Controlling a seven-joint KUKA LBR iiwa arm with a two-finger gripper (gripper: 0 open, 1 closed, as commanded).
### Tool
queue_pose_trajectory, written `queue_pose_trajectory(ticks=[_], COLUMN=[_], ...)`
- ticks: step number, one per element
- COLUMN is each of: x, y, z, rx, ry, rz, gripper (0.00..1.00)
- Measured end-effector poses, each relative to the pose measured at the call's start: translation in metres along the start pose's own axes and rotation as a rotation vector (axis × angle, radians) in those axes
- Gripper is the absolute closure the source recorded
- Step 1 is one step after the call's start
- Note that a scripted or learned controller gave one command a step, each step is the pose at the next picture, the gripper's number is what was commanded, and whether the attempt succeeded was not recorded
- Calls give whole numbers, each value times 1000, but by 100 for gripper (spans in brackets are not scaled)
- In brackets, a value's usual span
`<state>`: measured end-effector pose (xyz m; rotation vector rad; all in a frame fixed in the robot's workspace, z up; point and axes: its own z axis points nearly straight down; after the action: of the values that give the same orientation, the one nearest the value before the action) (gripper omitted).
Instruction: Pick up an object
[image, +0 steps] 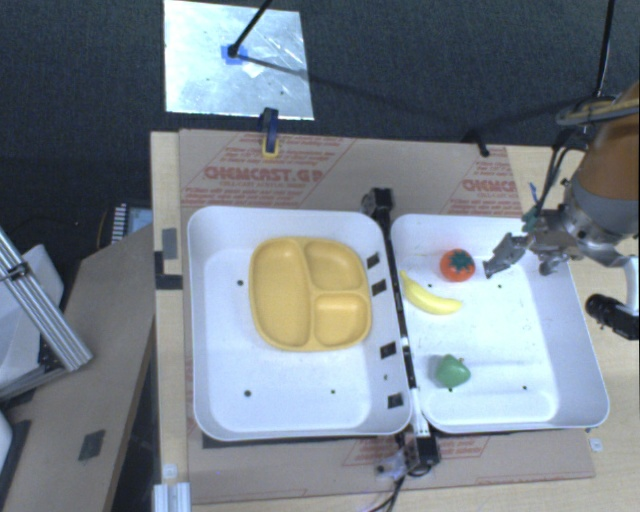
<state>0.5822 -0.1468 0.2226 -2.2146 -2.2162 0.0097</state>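
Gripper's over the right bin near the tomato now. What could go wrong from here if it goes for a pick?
1. The tomato is round and might roll away from the gripper instead of being caught.
2. The banana lies close beside the tomato, so a descent there may nudge it or catch the wrong item.
3. Both lie near the divider between the bins, so a push that way could wedge one against the wall.

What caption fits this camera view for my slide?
Gripper hovers above the right bin beside the tomato, banana and green pepper.
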Motion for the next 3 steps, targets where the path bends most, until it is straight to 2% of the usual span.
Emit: queue_pose_trajectory(ticks=[1, 2, 3], x=[0, -6, -11], y=[2, -2, 4], z=[-7, 38, 84], rx=[-12, -9, -10], ry=[-2, -2, -2], rz=[-2, 0, 0], gripper=[0, 0, 0])
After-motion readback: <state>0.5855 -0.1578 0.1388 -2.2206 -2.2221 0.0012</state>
